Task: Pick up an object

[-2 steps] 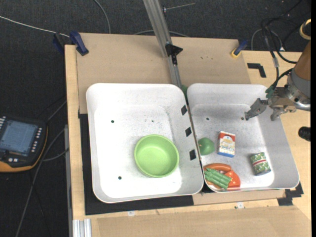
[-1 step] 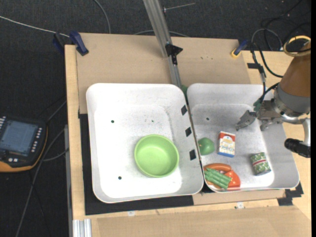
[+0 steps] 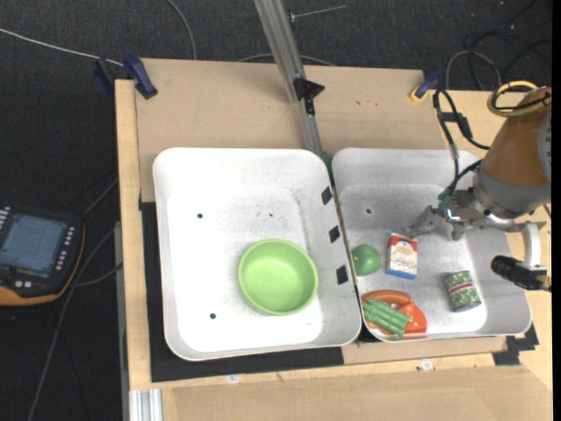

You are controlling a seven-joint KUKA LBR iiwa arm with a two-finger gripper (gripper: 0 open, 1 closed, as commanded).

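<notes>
**Operator:** Where is the arm right now?

**Observer:** You'll find the arm (image 3: 513,160) reaching in from your right, over the right bin (image 3: 386,169). Its orange band sits above the bin's far right corner. The jaws hang low over the bin's middle, just above and to the right of the small carton (image 3: 402,257).

**Operator:** Are the jaws open?

**Observer:** I cannot tell you. They are a grey tangle against the white floor, so wide or narrow is not readable. Nothing shows between them.

**Operator:** What can be picked?

**Observer:** You have four things in the right bin, all in its near half. The small carton, red, white and blue, stands near the middle. Just to its left lies a green ball (image 3: 365,257), close to the wall shared with the other bin. To the right, apart from the carton, is a green patterned box (image 3: 462,290), tilted. At the near edge sits a red and green toy (image 3: 394,314), against the bin's front rim.

**Operator:** And the left bin?

**Observer:** The left bin (image 3: 202,182) holds one green bowl (image 3: 278,276), upright, toward its near right part. Both bins rest on the brown worktop (image 3: 219,103), side by side and touching.
</notes>
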